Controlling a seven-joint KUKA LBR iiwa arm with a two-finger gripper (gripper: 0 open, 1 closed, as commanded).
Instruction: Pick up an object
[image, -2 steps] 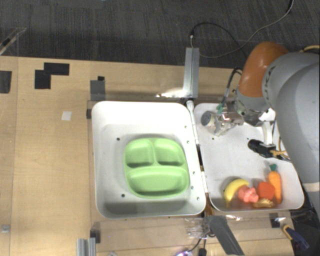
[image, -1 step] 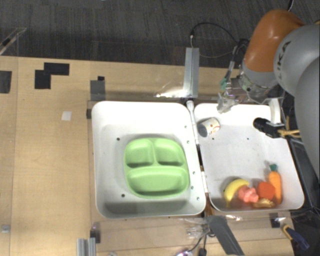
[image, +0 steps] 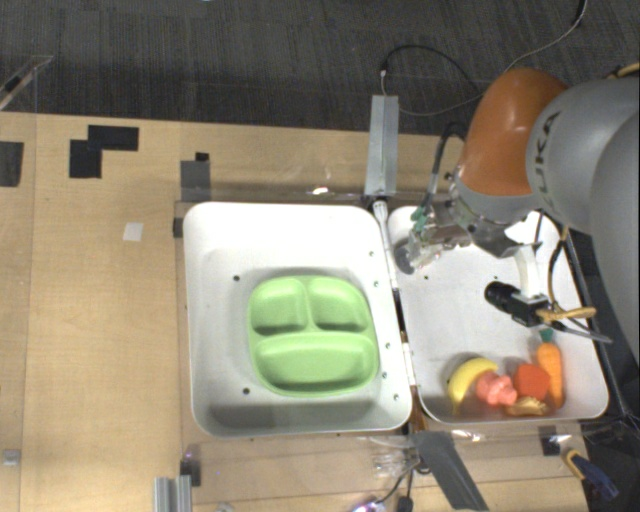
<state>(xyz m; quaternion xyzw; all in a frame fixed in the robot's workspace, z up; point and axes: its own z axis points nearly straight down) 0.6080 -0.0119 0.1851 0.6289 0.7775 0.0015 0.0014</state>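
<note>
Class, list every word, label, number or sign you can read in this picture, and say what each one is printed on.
"KUKA": on the grey arm, next to its orange band; the letters run sideways and the first one is unclear.
No other text can be read.

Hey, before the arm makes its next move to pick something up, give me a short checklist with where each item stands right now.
1. Things to pick are present: ok. A banana, a carrot and a pink toy lie in the right bin.
2. Gripper over a target: not ok. It is at the bin's upper left corner in the view, apart from the cluster.
3. Targets spaced apart: not ok. They crowd together along the bin's bottom edge.
4. Gripper carries nothing: cannot tell.
5. Green plate out of the way: ok. It lies in the left bin.
</note>
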